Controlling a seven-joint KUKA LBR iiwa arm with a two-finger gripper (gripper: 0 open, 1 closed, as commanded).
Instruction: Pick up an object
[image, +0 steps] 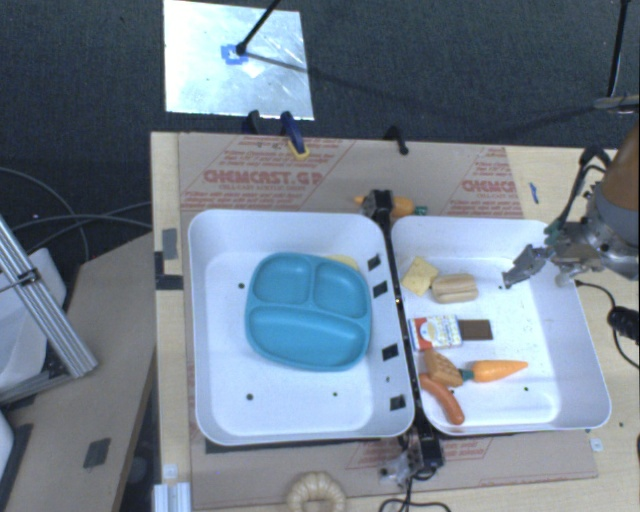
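**A:** What do you count?

**B:** I see two white bins. The left bin (215, 400) holds one blue divided plate (308, 309). The right bin (575, 345) holds six things: a yellow wedge (419, 275), a tan bun (454, 288), a small carton (437, 331), a brown bar (476, 330), a red sausage (443, 397) and a carrot (496, 370).

**A:** Carrot's heading?

**B:** It lies lower centre of the right bin, long axis nearly level, tip toward frame right.

**A:** Pincer?

**B:** The gripper (522, 268) hovers at the bin's upper right, grasping nothing; spread or closed, I cannot tell.

**A:** Any writing?

**B:** "CHEMCAST GP" on the cardboard (262, 176) behind the bins.
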